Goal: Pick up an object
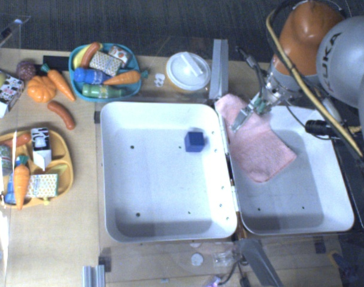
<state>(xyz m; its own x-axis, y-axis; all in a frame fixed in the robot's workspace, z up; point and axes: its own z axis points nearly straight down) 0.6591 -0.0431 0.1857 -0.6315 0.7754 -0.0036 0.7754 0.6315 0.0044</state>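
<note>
Lying flat and slightly rumpled across the upper left of the right shallow white plastic bin [325, 214]: a soft pink fabric cloth [260, 145], roughly rectangular, one corner riding up over the bin's rim toward the divider. Hovering at the cloth's upper edge: the two-finger metal gripper [245, 117], slim fingers angling down and leftward, tips close together right at the fabric, though whether pinching the cloth or merely touching it, impossible to tell. Reaching in from the right above it: the smooth grey arm [343, 52] with its glossy orange band. Sitting alone in the left shallow white plastic bin [140, 208], near the upper right: a small dark blue cube [194, 141], well apart from the cloth. Resting beyond the bins on the tan wooden bench [50, 244]: a round white lid [189, 70], a blue bowl [104, 70] crowded with toy food, and a yellow plate [29, 166] bearing more toys, an orange carrot among them.
</note>
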